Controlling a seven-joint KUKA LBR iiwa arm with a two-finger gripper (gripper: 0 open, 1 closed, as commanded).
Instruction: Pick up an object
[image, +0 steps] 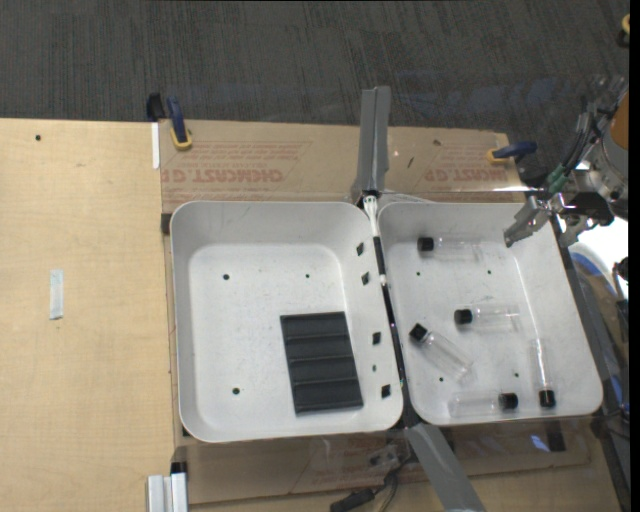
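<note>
Several clear vials with black caps lie in the right bin (560, 300): one near the back (447, 245), one in the middle (490, 317), one tilted at the left (440, 352), and two by the front rim (480, 404) (541, 372). A black ribbed block (320, 362) lies flat in the left bin (200, 300). My gripper (538, 230) hangs over the back right corner of the right bin, above its rim. Its fingers (518, 232) stand open with nothing between them. The nearest vial is well to its left.
A grey divider post (374, 140) rises at the back between the bins. Blue and yellow clamps (176, 124) (510, 153) hold the cardboard behind the bins. A small white strip (56, 295) lies on the wooden bench at the left.
</note>
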